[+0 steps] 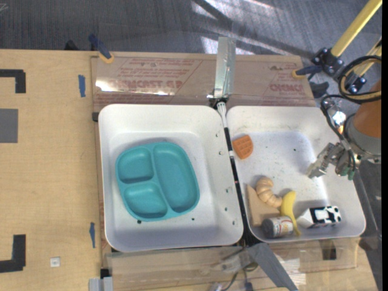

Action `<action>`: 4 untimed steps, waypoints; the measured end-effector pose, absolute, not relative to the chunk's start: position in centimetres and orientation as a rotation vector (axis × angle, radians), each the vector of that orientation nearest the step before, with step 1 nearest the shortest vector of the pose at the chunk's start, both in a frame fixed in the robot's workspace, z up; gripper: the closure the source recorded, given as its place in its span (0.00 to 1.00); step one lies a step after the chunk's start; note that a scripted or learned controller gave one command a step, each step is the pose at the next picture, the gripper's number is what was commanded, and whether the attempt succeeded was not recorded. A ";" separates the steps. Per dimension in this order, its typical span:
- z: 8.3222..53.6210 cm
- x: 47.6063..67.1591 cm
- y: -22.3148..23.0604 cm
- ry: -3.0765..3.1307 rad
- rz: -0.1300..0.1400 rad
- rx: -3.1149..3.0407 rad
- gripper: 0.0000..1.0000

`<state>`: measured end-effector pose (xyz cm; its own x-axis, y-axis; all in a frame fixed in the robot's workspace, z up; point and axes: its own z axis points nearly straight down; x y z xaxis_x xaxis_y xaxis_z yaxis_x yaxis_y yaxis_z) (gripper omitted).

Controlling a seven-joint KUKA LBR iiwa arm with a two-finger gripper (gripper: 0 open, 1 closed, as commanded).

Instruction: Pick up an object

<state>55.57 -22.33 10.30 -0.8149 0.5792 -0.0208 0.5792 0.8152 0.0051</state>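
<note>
Gripper (pixel 332 161) sits over the right side of the right bin (pixel 303 139), above bare floor, with nothing between its fingers. We can't tell from this angle whether the jaws are apart or together; the metal parts blur into each other.

Candidates all lie in the right bin:
- orange ridged piece (pixel 243 146) near the divider, upper left, well apart from the rest
- beige lumpy item (pixel 265 191) mid-bin, touching or just beside the yellow banana-shaped item (pixel 288 207)
- small can (pixel 277 227) lying on its side at the near edge, just beside the banana's lower tip
- black and white toy (pixel 325 215) at the near right corner, nearest the gripper

Left bin (pixel 121 123) holds a teal divided plate (pixel 158 180), 3 compartments, nothing in them.

We read this as the approach step: no target committed, no grasp made. The black and white toy looks like the cheapest pick, close by and standing fairly clear of the banana. Next move calls for shifting toward the near edge, centring over the toy, descending with jaws apart, then closing across its narrow side. We'd watch the near bin wall and the banana tip for finger clearance. The beige and yellow pair is a riskier target since they crowd each other.
</note>
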 end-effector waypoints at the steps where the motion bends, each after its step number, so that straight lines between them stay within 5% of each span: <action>1: 10.8 55.7 -16.1 2.488 0.001 1.915 1.00; 2: 18.8 55.6 -5.9 2.328 0.011 2.104 1.00; 4: 20.2 47.9 7.7 1.829 -0.002 2.560 1.00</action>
<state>47.89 7.74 20.20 0.3241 0.9460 0.0017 0.9460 -0.3241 -0.0043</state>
